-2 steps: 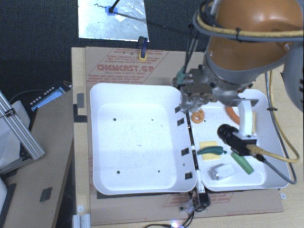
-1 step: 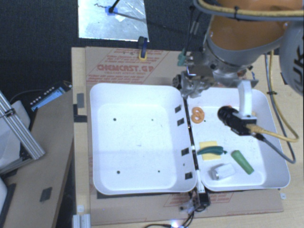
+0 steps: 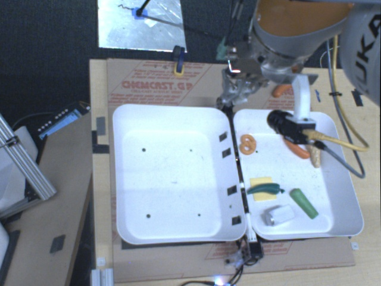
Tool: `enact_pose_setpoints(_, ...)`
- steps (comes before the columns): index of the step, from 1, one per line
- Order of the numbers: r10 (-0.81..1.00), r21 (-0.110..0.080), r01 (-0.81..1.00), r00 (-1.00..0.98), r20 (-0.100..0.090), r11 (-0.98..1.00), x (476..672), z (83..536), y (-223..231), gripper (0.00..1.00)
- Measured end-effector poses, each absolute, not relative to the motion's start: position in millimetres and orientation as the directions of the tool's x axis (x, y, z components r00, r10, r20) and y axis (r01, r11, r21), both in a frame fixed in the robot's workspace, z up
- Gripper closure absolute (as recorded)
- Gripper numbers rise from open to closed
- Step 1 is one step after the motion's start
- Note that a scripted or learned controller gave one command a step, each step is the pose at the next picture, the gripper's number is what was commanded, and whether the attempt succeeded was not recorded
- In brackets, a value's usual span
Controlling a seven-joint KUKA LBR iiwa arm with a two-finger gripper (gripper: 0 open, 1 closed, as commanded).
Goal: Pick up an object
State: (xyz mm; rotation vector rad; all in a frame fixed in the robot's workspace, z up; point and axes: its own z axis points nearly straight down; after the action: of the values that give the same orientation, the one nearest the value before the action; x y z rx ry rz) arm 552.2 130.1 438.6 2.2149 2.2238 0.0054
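We see the arm [image 3: 309, 22] coming in from the top right, grey w/ an orange band, its gripper [image 3: 233, 97] low over the far end of the divider btwn the two white bins. Fingers are lost in dark clutter there, so we can't tell how far open they are, or whether anything is btwn them.

Left bin [image 3: 169, 171] shows bare white floor. Right bin [image 3: 339, 189] has the objects: an orange pretzel-shaped ring [image 3: 247, 143] near the divider, a yellow square [image 3: 261, 187] w/ a dark green curved piece [image 3: 266, 188] lying across it, a green cylinder [image 3: 303, 202] just right of that, a small grey-white block [image 3: 278, 214] at the near edge. An orange item [image 3: 297, 149] sits farther back, partly under a black camera-like unit [image 3: 284, 124] & its cable.

Both bins rest on a cardboard sheet [image 3: 155, 82]
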Motion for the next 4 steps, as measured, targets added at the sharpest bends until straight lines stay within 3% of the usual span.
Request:
enact_pose_setpoints(1, 1.0, -0.006, 1.0, -0.008, 0.0, 0.008, 483.3, 365.2, 178.4, 1.0)
enact_pose_setpoints(2, 1.0, 0.002, 1.0, -0.005, 0.001, 0.005, 486.7, 372.1, 214.3, 1.0)
enact_pose_setpoints(3, 1.0, 0.003, 1.0, -0.005, 0.001, 0.005, 503.9, 375.6, 234.6, 1.0)
enact_pose_setpoints(4, 1.0, 0.005, 1.0, -0.001, 0.002, 0.001, 553.1, 385.9, 234.5, 1.0)
